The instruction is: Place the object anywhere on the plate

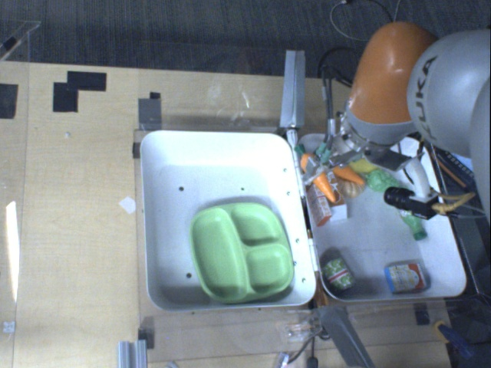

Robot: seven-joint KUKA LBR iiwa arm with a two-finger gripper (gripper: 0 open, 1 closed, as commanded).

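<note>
A green divided plate (242, 251) lies in the left bin (169, 167), toward its front, with nothing on it. My gripper (328, 158) is low over the back left corner of the right bin (368, 244), mostly hidden under the grey and orange wrist. Right below it lies a cluster of toy food: two orange carrots (327, 187) (349, 176), a pale green piece (377, 179) and a brown packet (318, 210). I cannot see anything held.
A dark green can (337, 274) and a blue and red can (404, 277) lie near the right bin's front wall. A small green item (415, 226) lies at the right side. The wall between the bins runs just left of the gripper.
</note>
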